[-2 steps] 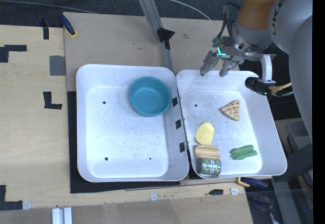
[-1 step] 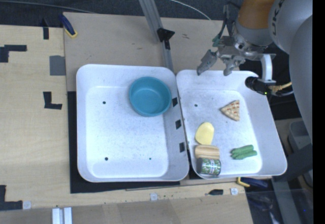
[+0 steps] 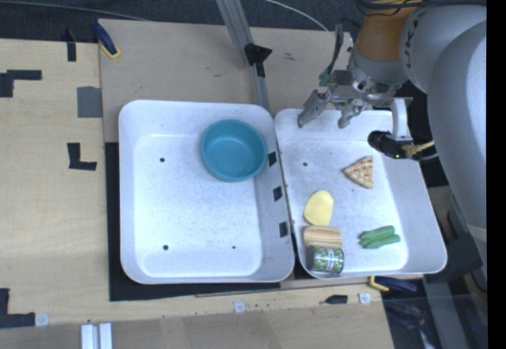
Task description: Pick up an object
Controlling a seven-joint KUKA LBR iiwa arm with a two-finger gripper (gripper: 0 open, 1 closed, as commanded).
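My gripper (image 3: pixel 326 115) hangs open over the far edge of the right bin (image 3: pixel 411 205), its two fingers spread with nothing between them. In that bin lie a pizza-slice toy (image 3: pixel 360 172), a yellow rounded piece (image 3: pixel 319 207), a tan block (image 3: pixel 322 236), a green can (image 3: pixel 325 260) on its side and a green bean pod (image 3: pixel 379 237). They all sit nearer the camera than the gripper, apart from it. A blue bowl (image 3: pixel 232 149) stands upright in the left bin (image 3: pixel 158 205) near its far right corner.
A slanted metal post (image 3: pixel 233 11) runs down to the gap between the bins, just left of the gripper. The arm's grey body (image 3: pixel 455 62) covers the upper right. Black tape marks (image 3: pixel 79 156) lie on the bench at left.
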